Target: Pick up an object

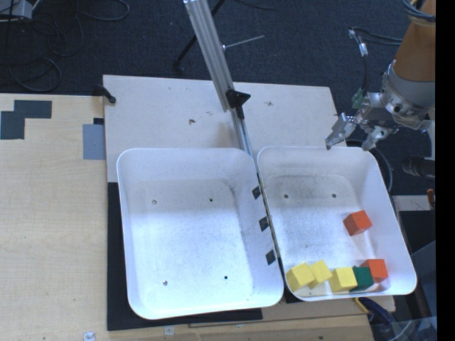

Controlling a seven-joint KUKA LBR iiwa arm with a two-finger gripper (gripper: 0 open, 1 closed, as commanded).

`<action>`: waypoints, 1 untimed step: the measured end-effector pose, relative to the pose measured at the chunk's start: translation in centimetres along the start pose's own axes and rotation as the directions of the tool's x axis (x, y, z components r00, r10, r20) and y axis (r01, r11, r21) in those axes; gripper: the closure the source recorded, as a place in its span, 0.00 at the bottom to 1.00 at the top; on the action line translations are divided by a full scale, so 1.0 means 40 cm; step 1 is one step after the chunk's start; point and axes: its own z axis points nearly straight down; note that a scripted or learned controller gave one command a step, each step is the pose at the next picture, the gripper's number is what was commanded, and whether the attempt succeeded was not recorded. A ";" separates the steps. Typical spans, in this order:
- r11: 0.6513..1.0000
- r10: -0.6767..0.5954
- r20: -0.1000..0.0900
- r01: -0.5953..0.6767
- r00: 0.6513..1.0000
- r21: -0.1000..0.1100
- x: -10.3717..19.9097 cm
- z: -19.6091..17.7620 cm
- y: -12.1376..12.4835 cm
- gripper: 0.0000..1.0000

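The arm [416, 55] reaches in from the right, and its tool [353, 135] hangs above the far right corner of the right bin [313, 169], just past the bin's back rim. Its two fingers [340, 132] look spread apart, with nothing between them.

All the blocks lie in the right bin. An orange block [357, 222] sits alone near the right wall. Along the near wall runs a row: two yellow blocks [309, 273] touching each other at the left, then another yellow block [344, 278], a green block [362, 277] pressed against it, and a second orange block [377, 268] at the right end.

The left bin [188, 233] sits just beside the right one on the bench [50, 212]. A slanted metal rail [213, 55] rises behind the bins.
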 end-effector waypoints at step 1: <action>1.000 0.010 -0.002 -0.010 1.000 0.008 -0.129 0.388 -0.085 0.00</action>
